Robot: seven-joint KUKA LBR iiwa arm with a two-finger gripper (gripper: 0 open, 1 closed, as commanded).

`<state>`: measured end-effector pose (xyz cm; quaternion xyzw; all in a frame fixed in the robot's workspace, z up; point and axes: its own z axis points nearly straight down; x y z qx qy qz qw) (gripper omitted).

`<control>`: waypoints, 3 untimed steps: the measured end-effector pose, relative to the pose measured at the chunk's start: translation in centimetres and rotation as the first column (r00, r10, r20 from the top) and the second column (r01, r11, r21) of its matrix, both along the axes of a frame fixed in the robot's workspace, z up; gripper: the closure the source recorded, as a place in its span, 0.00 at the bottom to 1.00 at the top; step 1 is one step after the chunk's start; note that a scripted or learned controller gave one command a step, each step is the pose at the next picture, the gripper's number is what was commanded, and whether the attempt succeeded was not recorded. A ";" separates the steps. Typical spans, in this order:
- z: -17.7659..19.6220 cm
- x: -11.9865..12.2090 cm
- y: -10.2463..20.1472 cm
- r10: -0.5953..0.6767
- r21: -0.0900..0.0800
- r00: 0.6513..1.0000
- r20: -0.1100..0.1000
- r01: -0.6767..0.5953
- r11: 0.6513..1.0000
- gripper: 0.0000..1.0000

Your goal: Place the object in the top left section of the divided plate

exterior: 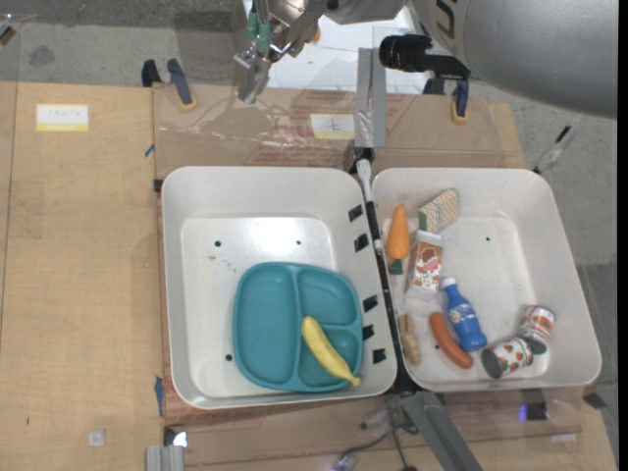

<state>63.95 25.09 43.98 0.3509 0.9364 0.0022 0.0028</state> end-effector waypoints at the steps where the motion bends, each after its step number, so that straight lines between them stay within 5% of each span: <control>1: -11.7 -5.5 -0.4 0.029 -0.001 1.000 -0.006 -0.029 1.000 1.00; 2: -0.5 -1.2 1.4 0.065 0.000 0.998 0.000 -0.065 0.998 1.00; 3: -15.1 -5.6 -1.3 0.025 -0.001 1.000 -0.005 -0.025 1.000 1.00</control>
